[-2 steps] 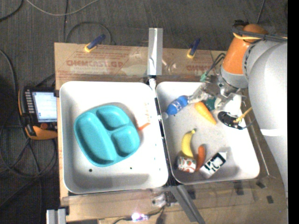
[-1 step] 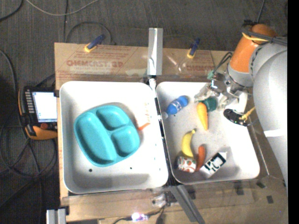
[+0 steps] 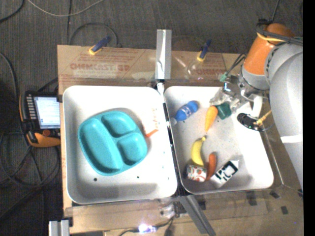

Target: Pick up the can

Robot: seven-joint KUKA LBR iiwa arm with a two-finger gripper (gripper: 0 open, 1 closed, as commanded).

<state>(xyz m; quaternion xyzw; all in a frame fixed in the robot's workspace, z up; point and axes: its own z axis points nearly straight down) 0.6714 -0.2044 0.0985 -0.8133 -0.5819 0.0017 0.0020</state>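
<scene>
The can [image 3: 196, 173], red and white, lies at the front of the right bin [image 3: 256, 146], beside the lower end of a banana [image 3: 198, 150]. My gripper [image 3: 222, 105] hangs over the back of the right bin, well away from the can and next to the upper end of an orange carrot [image 3: 210, 117]. A dark teal part shows at the gripper's tip. Nothing is visibly held.
A blue bottle-like object [image 3: 186, 110] lies at the back left of the right bin. A small orange-red piece [image 3: 212, 163] and a black-and-white box [image 3: 225, 171] lie right of the can. The left bin [image 3: 74, 181] holds a teal divided plate [image 3: 114, 140].
</scene>
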